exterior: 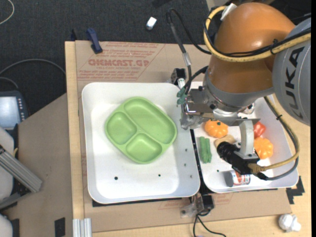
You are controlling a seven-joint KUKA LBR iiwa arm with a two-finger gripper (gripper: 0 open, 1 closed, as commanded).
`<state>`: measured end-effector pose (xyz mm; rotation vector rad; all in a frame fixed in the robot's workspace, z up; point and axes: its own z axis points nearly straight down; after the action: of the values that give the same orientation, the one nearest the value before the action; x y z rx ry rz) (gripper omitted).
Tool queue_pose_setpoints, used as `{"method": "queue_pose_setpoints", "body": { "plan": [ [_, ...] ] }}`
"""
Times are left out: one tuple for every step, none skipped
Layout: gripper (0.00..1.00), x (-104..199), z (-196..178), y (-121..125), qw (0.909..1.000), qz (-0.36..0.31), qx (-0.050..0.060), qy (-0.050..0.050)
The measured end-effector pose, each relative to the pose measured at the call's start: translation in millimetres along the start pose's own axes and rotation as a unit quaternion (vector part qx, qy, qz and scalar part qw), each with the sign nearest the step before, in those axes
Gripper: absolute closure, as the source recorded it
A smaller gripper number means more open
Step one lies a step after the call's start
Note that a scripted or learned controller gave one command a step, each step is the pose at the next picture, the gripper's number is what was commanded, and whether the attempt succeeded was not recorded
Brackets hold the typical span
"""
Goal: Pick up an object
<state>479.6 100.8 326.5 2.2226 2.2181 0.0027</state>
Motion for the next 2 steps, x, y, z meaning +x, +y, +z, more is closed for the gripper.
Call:
{"method": "queue_pose_setpoints", "body": {
  "plan": [
    [1.0, -52, -171, 1, 0.9999, 0.002, -0.01, 0.001],
    [1.0, -26, -58, -1, 1.0, -0.001, 0.007, -0.001]
  ]
}}
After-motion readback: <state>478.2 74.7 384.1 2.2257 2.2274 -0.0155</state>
